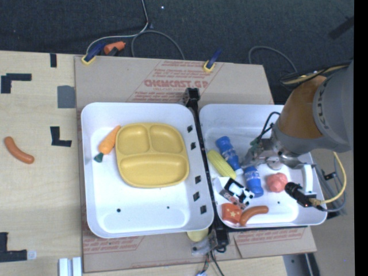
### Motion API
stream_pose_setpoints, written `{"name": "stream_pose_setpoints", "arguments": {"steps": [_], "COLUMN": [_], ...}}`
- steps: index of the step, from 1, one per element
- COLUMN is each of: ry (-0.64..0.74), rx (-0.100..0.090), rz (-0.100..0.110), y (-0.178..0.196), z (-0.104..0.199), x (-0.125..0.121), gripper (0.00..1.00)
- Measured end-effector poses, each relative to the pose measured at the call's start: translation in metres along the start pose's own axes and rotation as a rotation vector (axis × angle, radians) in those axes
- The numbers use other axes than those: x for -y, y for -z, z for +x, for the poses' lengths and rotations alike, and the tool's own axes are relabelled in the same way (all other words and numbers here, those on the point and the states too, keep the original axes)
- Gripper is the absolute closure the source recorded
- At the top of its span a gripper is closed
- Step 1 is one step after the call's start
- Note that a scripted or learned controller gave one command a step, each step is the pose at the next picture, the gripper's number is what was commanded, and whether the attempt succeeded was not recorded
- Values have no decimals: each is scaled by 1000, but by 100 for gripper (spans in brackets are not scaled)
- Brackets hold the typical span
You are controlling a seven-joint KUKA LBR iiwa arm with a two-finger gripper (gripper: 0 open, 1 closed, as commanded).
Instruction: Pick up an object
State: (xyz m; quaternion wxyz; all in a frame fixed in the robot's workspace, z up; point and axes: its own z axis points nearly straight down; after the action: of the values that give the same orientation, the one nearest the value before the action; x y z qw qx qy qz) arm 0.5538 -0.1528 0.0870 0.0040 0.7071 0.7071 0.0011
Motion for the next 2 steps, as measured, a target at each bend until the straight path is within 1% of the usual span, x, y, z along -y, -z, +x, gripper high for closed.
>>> {"name": "stream_pose_setpoints", "arguments": {"steps": [1,2], "ry": [-1,-3], "rx": [-2,-2], "rz": [-1,8], "y": [0,24], "z": [-9,-41], "x": [35,71], "gripper": [0,0]}}
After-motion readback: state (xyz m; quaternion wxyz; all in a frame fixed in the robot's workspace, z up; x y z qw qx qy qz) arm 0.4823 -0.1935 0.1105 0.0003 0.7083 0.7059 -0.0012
